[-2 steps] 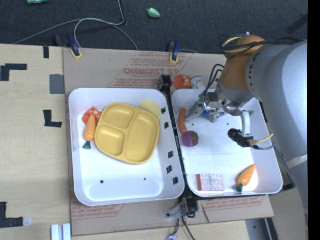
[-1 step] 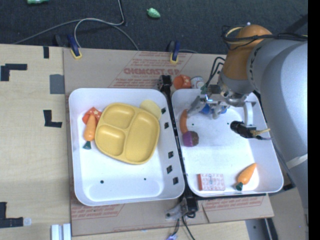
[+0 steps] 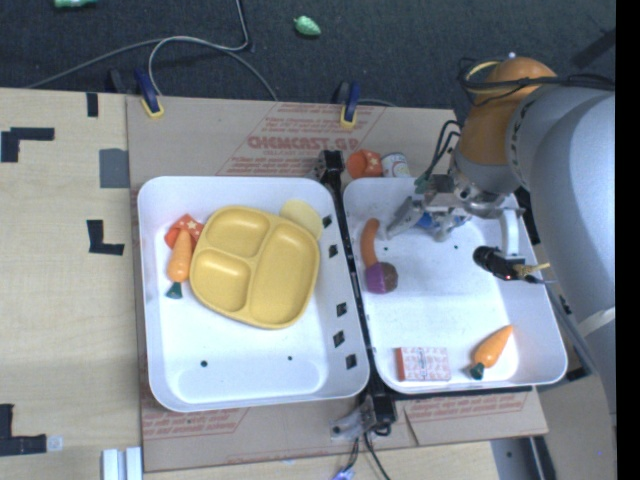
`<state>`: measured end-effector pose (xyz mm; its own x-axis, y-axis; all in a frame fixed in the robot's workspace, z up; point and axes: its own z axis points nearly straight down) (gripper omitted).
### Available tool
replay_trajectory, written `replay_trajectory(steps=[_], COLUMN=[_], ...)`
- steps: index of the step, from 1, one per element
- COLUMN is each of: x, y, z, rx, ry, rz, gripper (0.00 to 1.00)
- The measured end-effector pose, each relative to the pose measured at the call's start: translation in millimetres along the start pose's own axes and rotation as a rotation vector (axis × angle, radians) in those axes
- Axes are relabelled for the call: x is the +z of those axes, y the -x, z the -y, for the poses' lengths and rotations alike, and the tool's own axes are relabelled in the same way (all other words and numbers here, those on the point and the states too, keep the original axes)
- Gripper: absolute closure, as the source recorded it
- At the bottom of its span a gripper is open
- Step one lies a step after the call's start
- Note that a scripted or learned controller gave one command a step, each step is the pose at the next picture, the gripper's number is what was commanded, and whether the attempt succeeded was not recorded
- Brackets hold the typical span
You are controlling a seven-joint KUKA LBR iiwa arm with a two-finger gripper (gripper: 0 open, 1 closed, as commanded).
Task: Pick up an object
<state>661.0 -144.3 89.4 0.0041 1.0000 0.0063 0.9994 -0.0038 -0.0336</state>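
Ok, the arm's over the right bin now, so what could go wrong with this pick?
The pincer hangs near the right white bin's back wall, so it may close on nothing. The orange sausage-shaped toy lies against the bin divider, and the purple round toy could roll if nudged.

left bin: smooth white plastic, faint sheen
right bin: same white plastic
divided plate: yellow plastic, smooth, soft gloss
carrot: orange plastic, glossy
bench sheet: brown cardboard, matt, printed red
side table: pale wood, matt
floor: dark carpet, rough
arm: grey casing, smooth, satin
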Motion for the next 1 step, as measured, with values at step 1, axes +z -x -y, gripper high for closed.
replay_trajectory(steps=[1], x=[6.5], y=[30.6], z=[-2.3], rx=[-0.002], ry=[-0.001], rz=[-0.008], gripper=[0.00])
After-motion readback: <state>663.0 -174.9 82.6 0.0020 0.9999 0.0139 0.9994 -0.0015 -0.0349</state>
